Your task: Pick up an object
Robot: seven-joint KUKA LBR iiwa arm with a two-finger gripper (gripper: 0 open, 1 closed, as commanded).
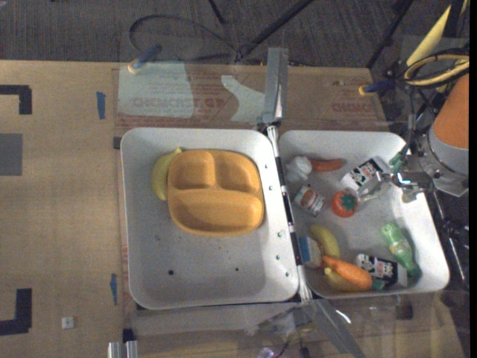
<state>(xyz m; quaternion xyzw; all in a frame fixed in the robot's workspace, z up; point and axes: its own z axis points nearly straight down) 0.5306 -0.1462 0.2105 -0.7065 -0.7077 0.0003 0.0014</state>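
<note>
Left bin [141, 274]: orange divided tray [216, 191] over a banana [159, 176]. Right bin [440, 274]: small milk carton [363, 176] near the back wall, likely light, stiff, boxy; best pinched across flat sides. Jaws [390, 185] just beside the carton, possibly touching; opening impossible to tell.

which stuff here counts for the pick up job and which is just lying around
Belongs to the job:
- gripper over the right white bin
- small black-and-white milk carton nearest it
- round red tomato
- orange carrot
- green plastic bottle

Lying about:
- orange divided tray in the left white bin
- yellow banana beside it
</note>
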